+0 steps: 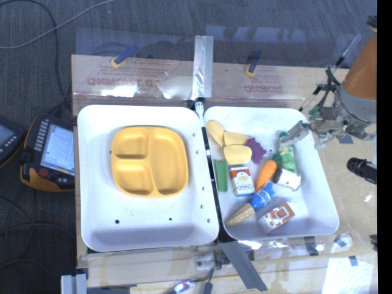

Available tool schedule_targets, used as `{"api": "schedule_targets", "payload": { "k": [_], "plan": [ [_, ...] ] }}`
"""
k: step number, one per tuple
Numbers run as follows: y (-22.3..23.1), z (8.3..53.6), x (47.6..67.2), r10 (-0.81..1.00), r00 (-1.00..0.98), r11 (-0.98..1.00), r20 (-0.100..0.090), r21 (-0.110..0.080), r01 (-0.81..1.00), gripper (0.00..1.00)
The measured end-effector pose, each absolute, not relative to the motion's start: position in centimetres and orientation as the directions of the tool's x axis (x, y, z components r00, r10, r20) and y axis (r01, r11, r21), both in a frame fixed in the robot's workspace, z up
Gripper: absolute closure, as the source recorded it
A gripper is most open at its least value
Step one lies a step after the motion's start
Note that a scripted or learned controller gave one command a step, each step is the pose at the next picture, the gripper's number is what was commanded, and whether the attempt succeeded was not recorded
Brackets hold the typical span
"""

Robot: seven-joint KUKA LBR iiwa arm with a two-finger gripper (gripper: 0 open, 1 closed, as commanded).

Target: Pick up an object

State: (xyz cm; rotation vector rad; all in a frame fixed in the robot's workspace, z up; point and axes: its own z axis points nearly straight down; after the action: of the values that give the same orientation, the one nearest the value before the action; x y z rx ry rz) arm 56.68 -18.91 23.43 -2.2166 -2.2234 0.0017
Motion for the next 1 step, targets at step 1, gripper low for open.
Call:
{"api": "schedule_targets", "payload": {
  "k": [1],
  "plan": [
    [-19.44,9.37,56.41,0.996,-0.086,0.086,0.000,0.000,0.996,0.00]
  ]
}}
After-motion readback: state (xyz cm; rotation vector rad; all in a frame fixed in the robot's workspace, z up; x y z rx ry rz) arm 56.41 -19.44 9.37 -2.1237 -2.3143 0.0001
